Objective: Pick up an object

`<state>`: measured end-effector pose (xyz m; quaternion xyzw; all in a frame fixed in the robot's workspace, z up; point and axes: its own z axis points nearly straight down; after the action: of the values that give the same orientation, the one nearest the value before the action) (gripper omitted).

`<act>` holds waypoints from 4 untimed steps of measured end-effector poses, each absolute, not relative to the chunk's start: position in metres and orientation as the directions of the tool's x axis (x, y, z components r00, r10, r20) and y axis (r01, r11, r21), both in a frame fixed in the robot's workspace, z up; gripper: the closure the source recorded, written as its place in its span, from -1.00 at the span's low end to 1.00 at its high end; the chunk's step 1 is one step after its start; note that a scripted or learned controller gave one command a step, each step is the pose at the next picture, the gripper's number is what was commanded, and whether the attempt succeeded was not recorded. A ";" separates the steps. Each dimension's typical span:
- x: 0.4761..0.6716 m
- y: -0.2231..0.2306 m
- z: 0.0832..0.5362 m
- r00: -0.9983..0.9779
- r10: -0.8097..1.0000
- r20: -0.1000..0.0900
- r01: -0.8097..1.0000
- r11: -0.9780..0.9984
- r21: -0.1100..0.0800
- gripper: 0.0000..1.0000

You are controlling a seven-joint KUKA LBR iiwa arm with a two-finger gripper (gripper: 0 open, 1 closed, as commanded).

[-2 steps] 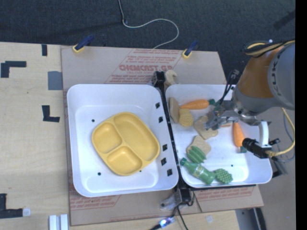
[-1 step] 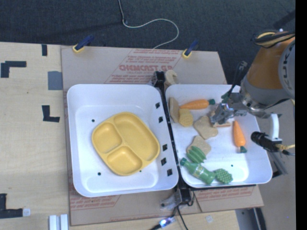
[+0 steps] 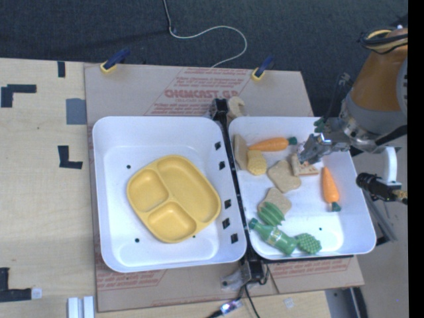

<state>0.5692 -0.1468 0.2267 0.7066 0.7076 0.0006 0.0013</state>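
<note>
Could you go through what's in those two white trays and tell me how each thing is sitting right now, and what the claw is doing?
yellow divided plate: lying flat, right way up, in the left bin.
two carrots: lying on their sides in the right bin.
green toys: lying at the right bin's near edge.
tan biscuit pieces: lying flat in the right bin.
claw: low over the right bin, above a biscuit; grip unclear.
</note>
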 end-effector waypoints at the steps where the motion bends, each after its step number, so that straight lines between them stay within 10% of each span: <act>1: 0.555 -0.091 0.235 -0.006 1.000 0.002 1.000 0.006 -0.002 1.00; 4: 0.488 0.044 0.221 -0.006 1.000 0.001 1.000 0.006 -0.005 1.00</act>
<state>0.4876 0.0436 0.2209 0.7051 0.7091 -0.0015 -0.0023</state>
